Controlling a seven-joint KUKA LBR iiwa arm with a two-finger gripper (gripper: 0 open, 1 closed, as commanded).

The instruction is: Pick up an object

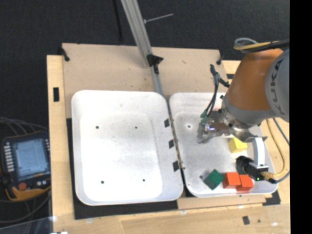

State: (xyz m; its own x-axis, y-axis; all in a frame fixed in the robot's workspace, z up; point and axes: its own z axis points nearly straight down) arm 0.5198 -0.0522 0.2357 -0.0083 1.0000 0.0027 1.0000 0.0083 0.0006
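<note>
1. The step in hand looks like the approach: the arm (253, 89) reaches in from the right over the right bin (187, 111), and its pincer (208, 129) hangs low above the bin's bare middle, with nothing seen between its fingers.

2. Whether the pincer stands apart or together I cannot tell — it is small and partly lost against the wrist above it.

3. The candidates for picking all lie in the right bin, toward its near and right side:
   - a yellow block (237, 145), just right of the pincer and partly under the wrist, the nearest of the lot;
   - a green block (213, 179), near the bin's front edge, below the pincer and well apart from it;
   - an orange block (232, 180), beside the green one, with a second, redder piece (245, 183) touching it on the right.

4. The left bin (122, 145) bears no blocks.

5. The next move, as I judge it, calls for shifting the pincer sideways over one block — the yellow is the shortest trip — then lowering with the fingers spread on either side before closing. The orange pair sit close together, so a clean grasp there would be harder.
</note>
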